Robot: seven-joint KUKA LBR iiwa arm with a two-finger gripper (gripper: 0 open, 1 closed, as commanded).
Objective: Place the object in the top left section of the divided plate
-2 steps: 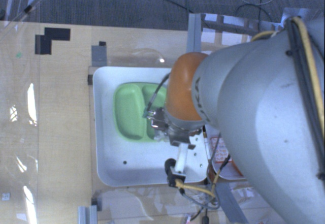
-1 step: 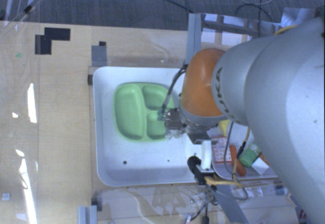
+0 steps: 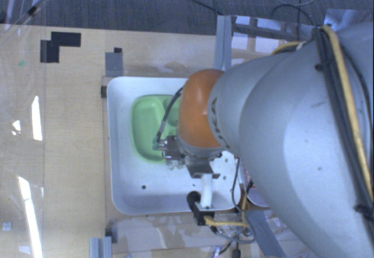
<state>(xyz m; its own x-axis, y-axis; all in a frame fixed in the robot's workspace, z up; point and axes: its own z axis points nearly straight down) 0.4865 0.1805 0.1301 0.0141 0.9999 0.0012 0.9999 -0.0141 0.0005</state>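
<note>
The arm (image 3: 280,128) hangs low over the white bin (image 3: 125,192), its orange band (image 3: 198,110) covering the right part of the green divided plate (image 3: 149,125) that lies in the bin's upper half. Whether the gripper is spread or pinching anything cannot be told; it is hidden beneath the wrist, and so is the object to be placed. To do this step well, the wrist should probably settle squarely above the plate's top left section, clear of the dividing ridges, before any release. The plate's visible left portion looks bare.
</note>
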